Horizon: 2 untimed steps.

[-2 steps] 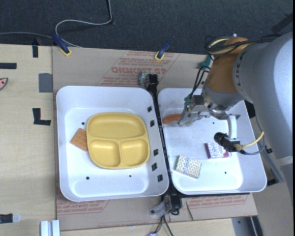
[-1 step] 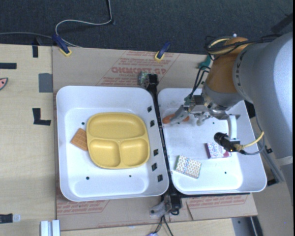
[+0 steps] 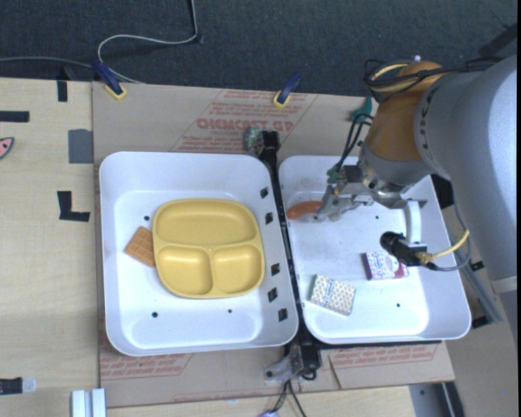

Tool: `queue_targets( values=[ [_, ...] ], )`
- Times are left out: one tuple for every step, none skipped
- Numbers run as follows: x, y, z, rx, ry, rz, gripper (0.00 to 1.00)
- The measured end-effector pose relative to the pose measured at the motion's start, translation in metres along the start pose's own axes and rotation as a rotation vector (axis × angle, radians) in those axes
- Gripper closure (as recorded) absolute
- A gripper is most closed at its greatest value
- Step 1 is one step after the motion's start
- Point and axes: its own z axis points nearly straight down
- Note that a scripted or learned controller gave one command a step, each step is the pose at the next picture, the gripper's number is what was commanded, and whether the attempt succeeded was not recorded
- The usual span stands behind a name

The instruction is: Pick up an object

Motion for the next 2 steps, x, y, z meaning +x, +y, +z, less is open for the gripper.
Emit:
queue_targets(
  values=[
    [0.000,0.000,0.000,0.000,0.000,0.000,0.00],
    [-0.008,-0.022,0.037,-0.004,-0.002,0.003,0.00]
  ],
)
